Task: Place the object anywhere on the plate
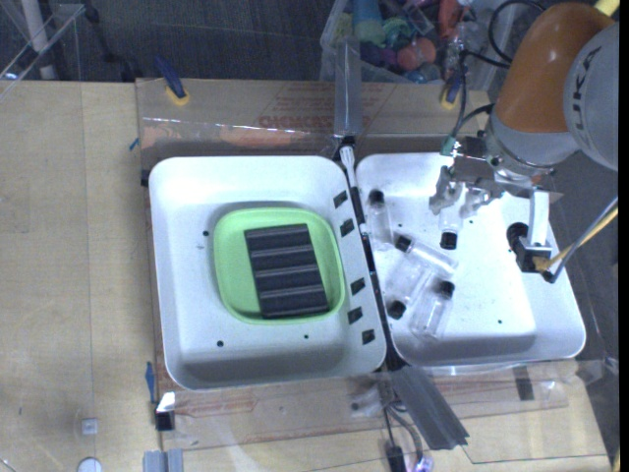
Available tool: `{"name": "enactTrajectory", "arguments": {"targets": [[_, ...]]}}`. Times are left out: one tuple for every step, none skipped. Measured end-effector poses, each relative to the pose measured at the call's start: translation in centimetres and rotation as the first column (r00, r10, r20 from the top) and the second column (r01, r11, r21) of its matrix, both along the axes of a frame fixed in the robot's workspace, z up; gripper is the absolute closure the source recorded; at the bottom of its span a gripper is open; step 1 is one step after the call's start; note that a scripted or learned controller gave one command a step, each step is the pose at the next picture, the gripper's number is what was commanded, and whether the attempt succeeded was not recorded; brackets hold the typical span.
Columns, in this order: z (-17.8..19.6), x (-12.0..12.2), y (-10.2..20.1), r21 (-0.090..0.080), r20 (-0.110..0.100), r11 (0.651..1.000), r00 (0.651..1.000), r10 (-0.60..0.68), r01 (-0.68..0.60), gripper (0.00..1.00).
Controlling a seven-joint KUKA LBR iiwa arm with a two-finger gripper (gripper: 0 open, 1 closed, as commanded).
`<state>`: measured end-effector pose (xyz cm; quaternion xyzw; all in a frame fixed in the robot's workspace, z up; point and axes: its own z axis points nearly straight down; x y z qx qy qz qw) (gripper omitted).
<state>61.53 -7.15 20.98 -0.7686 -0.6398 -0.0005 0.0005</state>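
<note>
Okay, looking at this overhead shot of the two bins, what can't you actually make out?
- Gripper, camera view: too small and blurred to tell how it stands.
- Clear items in the right bin: transparent against white, so shape and count are unclear.
- Arm: cut off by the right edge.

Green square plate in left bin, black ribbed slab lying flat on it, slightly tilted
</note>
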Motion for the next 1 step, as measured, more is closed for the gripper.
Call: {"name": "enactTrajectory", "arguments": {"targets": [[0.0, 0.0, -0.01, 0.0, 0.0, 1.0, 1.0, 0.0, 0.0, 0.0]]}}
